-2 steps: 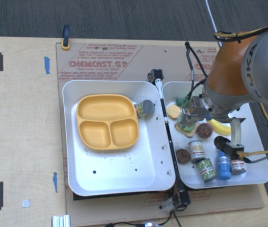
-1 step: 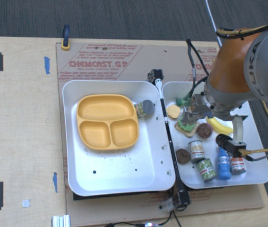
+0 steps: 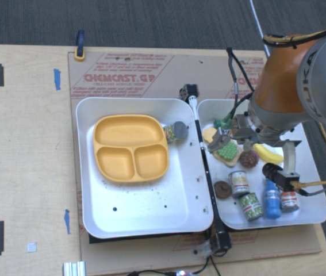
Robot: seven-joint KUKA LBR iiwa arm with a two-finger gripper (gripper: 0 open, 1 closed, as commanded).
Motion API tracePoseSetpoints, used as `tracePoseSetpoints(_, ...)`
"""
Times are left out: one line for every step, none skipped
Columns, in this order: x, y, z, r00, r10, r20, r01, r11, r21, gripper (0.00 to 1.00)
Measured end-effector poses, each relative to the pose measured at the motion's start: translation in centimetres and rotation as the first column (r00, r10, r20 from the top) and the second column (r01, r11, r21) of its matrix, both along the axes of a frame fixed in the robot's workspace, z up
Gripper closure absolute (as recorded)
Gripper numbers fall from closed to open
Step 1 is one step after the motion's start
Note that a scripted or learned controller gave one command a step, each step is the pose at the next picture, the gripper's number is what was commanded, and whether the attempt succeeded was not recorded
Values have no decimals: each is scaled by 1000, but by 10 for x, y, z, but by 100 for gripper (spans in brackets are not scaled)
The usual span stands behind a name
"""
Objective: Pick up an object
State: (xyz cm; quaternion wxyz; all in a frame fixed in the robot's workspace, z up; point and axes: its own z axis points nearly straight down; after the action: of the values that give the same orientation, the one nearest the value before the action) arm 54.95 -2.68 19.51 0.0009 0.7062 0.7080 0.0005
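Fingers, grip state unclear, hover over crowded right bin above green toy. Left bin holds yellow tray. Risk: w/ banana, cans packed close, grab could slip or snag a neighbour.

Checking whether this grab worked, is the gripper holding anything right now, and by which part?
Cannot be told. The gripper is down in the right bin over the green waffle and yellow piece, but nothing shows between its fingers.
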Motion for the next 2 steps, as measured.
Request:
tracePoseSetpoints(7, -68, -108, 1000, -3, 3, 3, 1000, -2, 0)
tracePoseSetpoints(9, -68, -97, 1000, -3, 6, 3, 1000, -3, 100)
